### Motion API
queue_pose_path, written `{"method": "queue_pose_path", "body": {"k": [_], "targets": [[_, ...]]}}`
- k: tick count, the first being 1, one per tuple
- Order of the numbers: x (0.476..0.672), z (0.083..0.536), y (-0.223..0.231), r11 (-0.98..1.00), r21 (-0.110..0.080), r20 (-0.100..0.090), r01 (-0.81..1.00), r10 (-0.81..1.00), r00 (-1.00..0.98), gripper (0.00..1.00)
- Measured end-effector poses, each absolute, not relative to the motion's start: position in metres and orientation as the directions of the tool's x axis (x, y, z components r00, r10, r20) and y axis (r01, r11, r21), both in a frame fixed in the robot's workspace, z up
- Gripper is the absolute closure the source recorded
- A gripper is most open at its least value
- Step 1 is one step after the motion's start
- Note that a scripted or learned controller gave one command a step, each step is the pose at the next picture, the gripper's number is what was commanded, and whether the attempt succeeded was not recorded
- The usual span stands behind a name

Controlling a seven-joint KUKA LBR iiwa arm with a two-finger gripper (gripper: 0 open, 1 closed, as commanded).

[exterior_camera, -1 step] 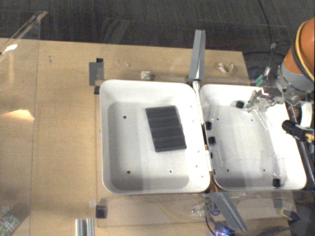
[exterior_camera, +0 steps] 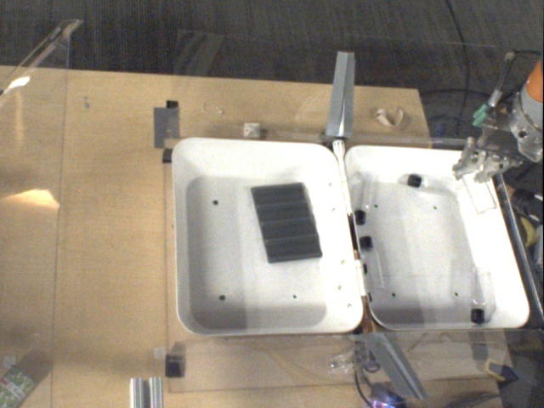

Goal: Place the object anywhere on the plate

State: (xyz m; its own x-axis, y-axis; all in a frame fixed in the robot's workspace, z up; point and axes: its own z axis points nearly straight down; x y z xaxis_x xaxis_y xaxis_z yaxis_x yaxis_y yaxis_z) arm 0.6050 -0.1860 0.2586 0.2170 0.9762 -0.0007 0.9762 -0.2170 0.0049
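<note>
Jaws not discernible on the gripper [exterior_camera: 481, 161] at right bin's [exterior_camera: 510, 253] far right corner. Small black object [exterior_camera: 414, 180] near that bin's far edge — light, stiff; best pinched across its sides. Dark ridged plate [exterior_camera: 286, 222] mid left bin [exterior_camera: 183, 228].

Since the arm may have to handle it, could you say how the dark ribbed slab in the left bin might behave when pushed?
The dark ribbed slab lies flat, so it would probably slide rather than roll or tip. Its straight edges suggest stiffness. Its low profile may make gripping it awkward.
</note>
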Motion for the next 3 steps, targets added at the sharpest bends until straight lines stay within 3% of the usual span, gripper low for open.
{"method": "queue_pose_path", "body": {"k": [1, 2, 3], "targets": [[0.613, 0.306, -0.178, -0.450, 0.003, 0.000, 0.893, 0.893, 0.450, 1.00], [0.639, 0.325, -0.193, -0.682, 0.002, 0.000, 0.731, 0.731, 0.682, 1.00], [0.624, 0.363, -0.131, -0.895, 0.002, 0.003, 0.446, 0.446, 0.895, 1.00]]}}
